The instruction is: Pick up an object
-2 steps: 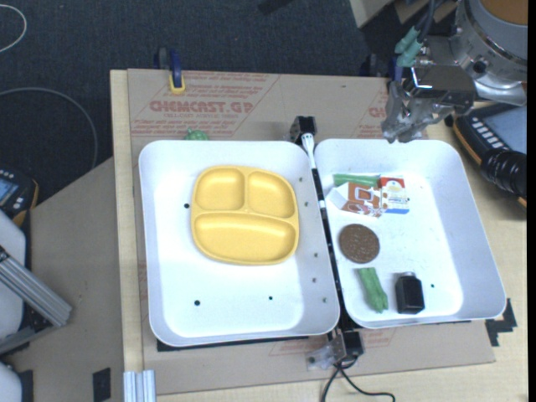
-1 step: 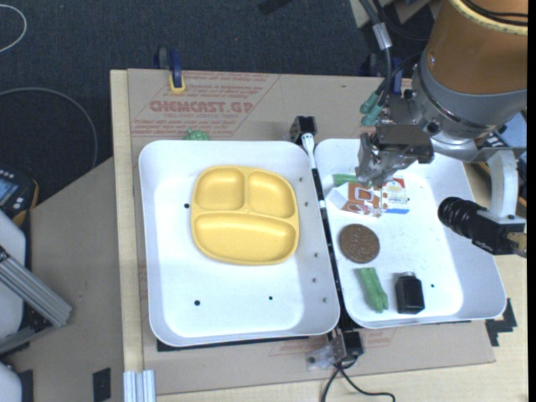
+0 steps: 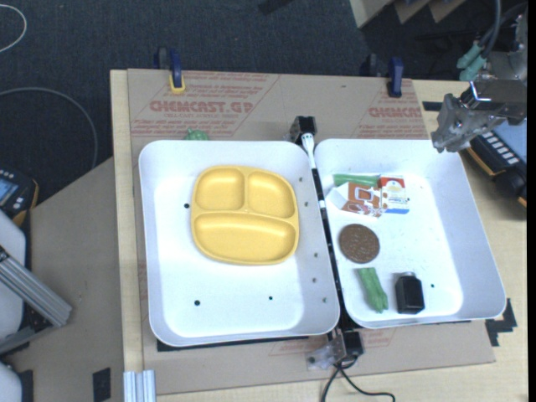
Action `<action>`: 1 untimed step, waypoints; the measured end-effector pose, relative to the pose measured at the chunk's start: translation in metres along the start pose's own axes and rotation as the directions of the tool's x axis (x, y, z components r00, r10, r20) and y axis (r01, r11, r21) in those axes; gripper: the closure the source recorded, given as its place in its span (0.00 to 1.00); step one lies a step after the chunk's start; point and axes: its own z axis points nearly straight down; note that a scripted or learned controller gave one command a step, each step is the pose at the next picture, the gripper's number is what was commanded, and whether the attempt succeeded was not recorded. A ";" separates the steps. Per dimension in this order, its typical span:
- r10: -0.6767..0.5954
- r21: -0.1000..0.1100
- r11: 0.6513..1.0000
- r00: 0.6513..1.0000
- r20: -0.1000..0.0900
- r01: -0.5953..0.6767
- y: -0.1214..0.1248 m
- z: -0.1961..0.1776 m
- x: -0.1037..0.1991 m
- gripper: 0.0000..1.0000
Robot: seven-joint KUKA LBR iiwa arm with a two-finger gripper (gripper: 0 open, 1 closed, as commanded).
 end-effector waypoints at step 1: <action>-0.009 0.022 1.000 1.000 -0.001 0.009 -0.003 0.105 0.028 1.00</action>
